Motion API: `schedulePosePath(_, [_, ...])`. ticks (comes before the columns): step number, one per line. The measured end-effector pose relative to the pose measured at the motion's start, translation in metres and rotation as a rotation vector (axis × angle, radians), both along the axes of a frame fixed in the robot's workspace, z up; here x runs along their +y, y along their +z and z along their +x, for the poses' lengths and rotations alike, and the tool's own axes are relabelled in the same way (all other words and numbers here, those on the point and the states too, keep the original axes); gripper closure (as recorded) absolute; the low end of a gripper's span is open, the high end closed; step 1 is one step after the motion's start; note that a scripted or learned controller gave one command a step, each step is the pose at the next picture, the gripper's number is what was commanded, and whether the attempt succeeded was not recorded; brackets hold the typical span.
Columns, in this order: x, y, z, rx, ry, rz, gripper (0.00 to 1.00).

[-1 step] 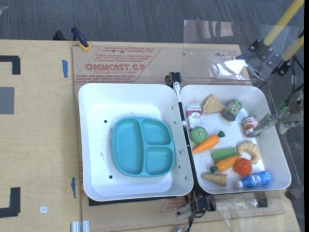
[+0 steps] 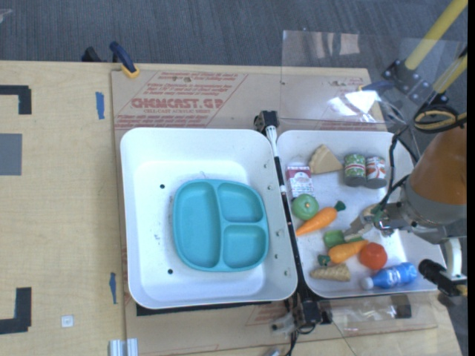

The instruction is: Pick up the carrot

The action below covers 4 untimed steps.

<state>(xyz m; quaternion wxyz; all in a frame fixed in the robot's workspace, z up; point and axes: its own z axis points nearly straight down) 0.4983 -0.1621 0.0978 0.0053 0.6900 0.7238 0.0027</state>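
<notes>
Smooth, faintly glossy white plastic for both bins (image 2: 141, 199), matt turquoise plastic for the divided tray (image 2: 220, 225) in the left one. Shiny orange plastic on the carrot (image 2: 318, 220), glossy blue on the bottle (image 2: 391, 276), printed labels on the small cans (image 2: 364, 168). Pale wood-grain worktop (image 2: 52, 221) under matt brown cardboard (image 2: 185, 99); dull metal at the claw (image 2: 369, 221).

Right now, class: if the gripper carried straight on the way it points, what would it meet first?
The gripper points leftward across the right bin. It would probably meet first the small carrot's green top, just ahead; the larger carrot lies beyond. Height is unclear.
</notes>
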Motion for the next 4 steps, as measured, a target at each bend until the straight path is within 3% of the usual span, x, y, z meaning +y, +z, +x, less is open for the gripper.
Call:
schedulePosePath(1, [0.065, -0.003, 0.025, -0.015, -0.146, 0.002, 0.0])
schedulePosePath(2, [0.059, -0.003, -0.009, -0.016, 0.069, 0.0, 0.0])
schedulePosePath(3, [0.061, -0.003, -0.009, -0.017, 0.272, -0.007, 0.0])
schedulePosePath(4, [0.063, 0.007, -0.007, -0.023, 0.274, -0.007, 1.0])
